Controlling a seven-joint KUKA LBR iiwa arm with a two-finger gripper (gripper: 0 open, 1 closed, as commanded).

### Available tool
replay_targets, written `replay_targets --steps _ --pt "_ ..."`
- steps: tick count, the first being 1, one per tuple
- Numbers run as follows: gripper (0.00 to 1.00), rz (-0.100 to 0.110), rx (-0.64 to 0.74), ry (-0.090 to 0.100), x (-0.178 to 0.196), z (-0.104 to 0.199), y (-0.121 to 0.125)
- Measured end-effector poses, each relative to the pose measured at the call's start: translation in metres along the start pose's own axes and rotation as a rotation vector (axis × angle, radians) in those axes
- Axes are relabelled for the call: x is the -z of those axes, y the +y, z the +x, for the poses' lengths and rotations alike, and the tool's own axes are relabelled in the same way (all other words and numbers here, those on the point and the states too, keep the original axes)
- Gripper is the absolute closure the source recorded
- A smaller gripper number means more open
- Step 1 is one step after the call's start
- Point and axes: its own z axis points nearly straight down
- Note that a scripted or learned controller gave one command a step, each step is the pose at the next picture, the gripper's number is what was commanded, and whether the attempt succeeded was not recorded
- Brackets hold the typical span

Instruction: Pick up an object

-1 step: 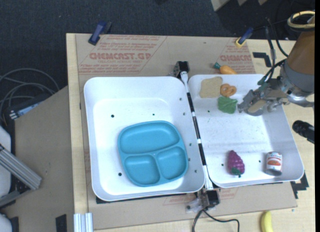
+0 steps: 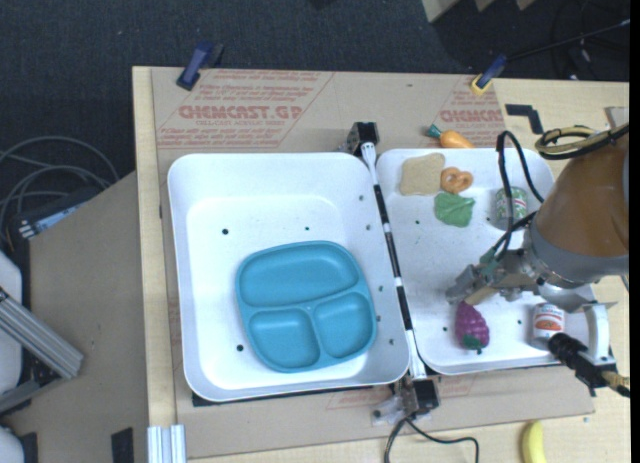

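Over the right bin (image 2: 425, 251), your tool (image 2: 478, 286) hangs with fingers spread, grasping nothing, just above the purple toy (image 2: 472, 325) on the bin floor. You should centre over its body and descend before closing.

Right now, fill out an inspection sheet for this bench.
Surface: cardboard-covered bench bearing left bin and right bin.
Job's things: in the right bin, purple toy, green piece, tan slice, pretzel, small jar.
Clutter: blue divided tray in the left bin; orange piece and yellow item outside the bins.
Grippers: gripper low over the right bin, just above the purple toy.
Cables: black cable by the arm; grey cables on the floor.
Surroundings: dark carpet.
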Motion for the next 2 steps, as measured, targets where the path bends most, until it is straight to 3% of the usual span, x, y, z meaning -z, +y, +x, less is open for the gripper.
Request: replay_targets --steps 1,2 --pt "0.00 -0.002 0.000 0.000 -0.046 0.005 0.001" --pt "0.00 -0.005 0.000 -0.002 -0.006 -0.010 0.001"
